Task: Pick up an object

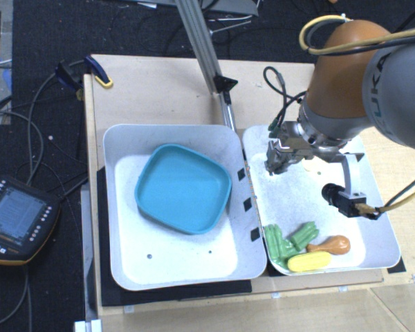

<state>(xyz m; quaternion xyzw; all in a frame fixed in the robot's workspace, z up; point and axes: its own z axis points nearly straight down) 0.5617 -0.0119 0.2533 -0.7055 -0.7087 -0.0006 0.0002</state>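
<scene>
Where the bench edge runs closest to the camera, the right bin [380, 251] holds a small cluster of toy food in its near corner: a yellow piece [308, 261] shaped like a banana or corn cob lies nearest the rim, a brown drumstick-like piece [330, 244] sits just behind it and touching it, and green pieces [285, 240], possibly beans or pea pods, lie beside them toward the divider between the bins. All of these rest on the bin floor, well apart from the gripper.

In the left bin [117, 185], a turquoise square plate with rounded corners [183, 188] lies near the middle, rotated somewhat against the bin walls.

Farther back, the gripper [277, 160] hangs over the rear part of the right bin, close to the divider, and nothing can be made out between its dark tips; whether the claw is released or clenched cannot be told from this angle. A small black fitting [344, 199] juts out from the wrist over the bin's middle. Above the wrist sits the arm's orange band [342, 64], with cables looping around it.

Beyond the bins, a metal pole [200, 37] slants across the bare wooden bench [159, 88]. A handheld control pendant [17, 220] lies on the dark floor at the left.
</scene>
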